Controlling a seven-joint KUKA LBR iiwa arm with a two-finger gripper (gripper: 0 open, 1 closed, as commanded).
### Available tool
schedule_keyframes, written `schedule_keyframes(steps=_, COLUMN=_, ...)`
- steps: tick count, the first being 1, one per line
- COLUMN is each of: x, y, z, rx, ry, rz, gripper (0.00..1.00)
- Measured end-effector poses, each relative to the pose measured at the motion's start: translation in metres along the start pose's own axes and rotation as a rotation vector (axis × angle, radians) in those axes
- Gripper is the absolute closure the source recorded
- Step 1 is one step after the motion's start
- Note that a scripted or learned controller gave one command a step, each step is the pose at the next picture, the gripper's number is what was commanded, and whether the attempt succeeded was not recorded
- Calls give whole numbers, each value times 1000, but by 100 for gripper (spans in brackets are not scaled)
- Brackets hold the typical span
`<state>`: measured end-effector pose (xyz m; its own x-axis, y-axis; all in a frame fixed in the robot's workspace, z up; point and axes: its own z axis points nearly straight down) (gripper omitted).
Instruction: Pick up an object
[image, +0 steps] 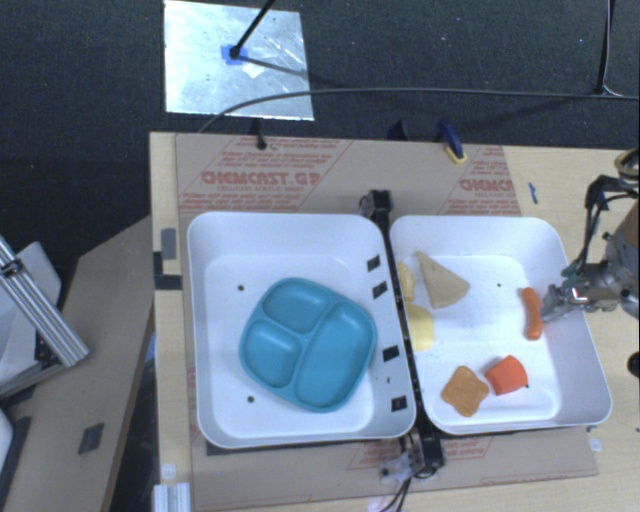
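a blue divided plate (308, 343) in one white bin (215, 300); orange sausage (533, 312), tan wedge (440, 281) in the other.

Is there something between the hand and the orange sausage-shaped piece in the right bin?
Nothing visible stands between them. The hand is at the right bin's right side, right beside the orange sausage-shaped piece. The red-orange block and the tan wedge lie away from that gap.

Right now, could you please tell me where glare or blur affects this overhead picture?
Camera view: the crinkled silver foil sheet behind the bench glares brightly; the shallow white right bin is nearly washed out at its rim; the grey gripper looks soft and blurred at the edge; the blue sectioned plastic plate shows evenly lit.
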<state>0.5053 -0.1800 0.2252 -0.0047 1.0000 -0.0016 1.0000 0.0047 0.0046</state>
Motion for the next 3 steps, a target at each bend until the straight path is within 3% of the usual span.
schedule_keyframes(steps=3, x=178, y=22, z=-11, rx=2, ry=3, rz=-7, gripper=100)
